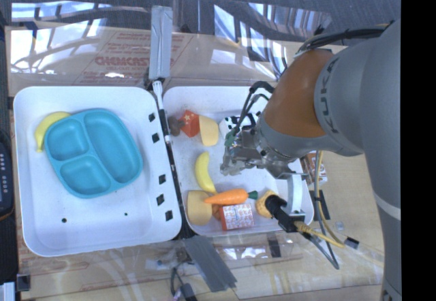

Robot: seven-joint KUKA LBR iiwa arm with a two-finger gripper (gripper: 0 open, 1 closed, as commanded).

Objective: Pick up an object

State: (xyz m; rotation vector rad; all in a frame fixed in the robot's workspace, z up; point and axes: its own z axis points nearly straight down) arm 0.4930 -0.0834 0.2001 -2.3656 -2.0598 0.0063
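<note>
While the left bin [27, 211] carries a blue divided plate [93, 151] with a yellow banana-shaped piece [46, 126] tucked against its upper left edge, the right bin [204, 97] is crowded with small toy foods. Near its top left lie a red piece [190, 124] and a pale yellow block [209, 131], touching each other. Below them a yellow banana [204, 171] lies alone on the white floor. Along the lower edge sit a cream-coloured wedge [198, 207], an orange carrot [227, 197] lying across it, a small printed box [238, 216] just under the carrot, and a yellow-orange lump [266, 201] to the right. The gripper [235, 160] hangs over the middle of this bin, just right of the banana and above the carrot, at the end of the grey arm [354, 88] with its orange band. Nothing can be seen between its fingers, and whether they are spread or pressed together I cannot tell, since the metal parts blur into one tangle. A black-and-white object [231, 120] is partly hidden behind the cables above the gripper, and the wrist covers the bin's right side.
</note>
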